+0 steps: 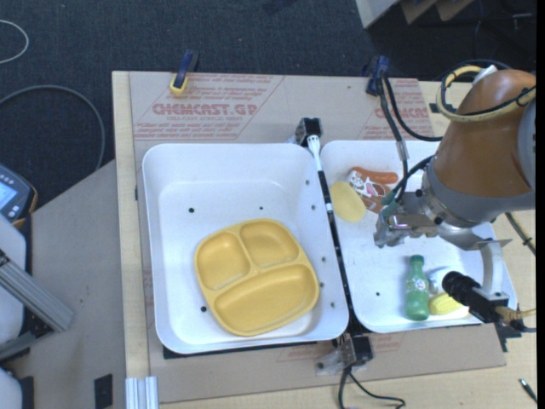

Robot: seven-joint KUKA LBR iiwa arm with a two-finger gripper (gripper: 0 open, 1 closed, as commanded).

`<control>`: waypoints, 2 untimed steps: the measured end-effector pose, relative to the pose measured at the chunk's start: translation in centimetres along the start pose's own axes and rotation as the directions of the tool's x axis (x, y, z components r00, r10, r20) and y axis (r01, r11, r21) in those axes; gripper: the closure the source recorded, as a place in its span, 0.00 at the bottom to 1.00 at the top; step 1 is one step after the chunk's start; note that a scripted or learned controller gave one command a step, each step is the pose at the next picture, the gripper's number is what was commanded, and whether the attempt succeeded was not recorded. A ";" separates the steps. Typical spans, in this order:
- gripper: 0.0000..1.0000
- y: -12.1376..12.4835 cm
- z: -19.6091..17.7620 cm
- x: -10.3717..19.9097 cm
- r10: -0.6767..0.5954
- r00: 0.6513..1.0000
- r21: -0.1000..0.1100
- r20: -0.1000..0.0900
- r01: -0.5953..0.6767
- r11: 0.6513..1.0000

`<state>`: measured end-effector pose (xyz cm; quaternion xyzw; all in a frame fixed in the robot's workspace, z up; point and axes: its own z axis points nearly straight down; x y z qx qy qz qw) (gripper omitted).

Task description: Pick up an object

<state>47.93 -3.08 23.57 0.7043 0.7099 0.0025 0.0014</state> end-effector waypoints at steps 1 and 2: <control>1.00 0.1 -3.0 6.9 0.001 1.000 0.001 0.001 -0.001 1.000; 1.00 8.9 2.9 1.6 0.012 1.000 0.002 0.005 -0.012 1.000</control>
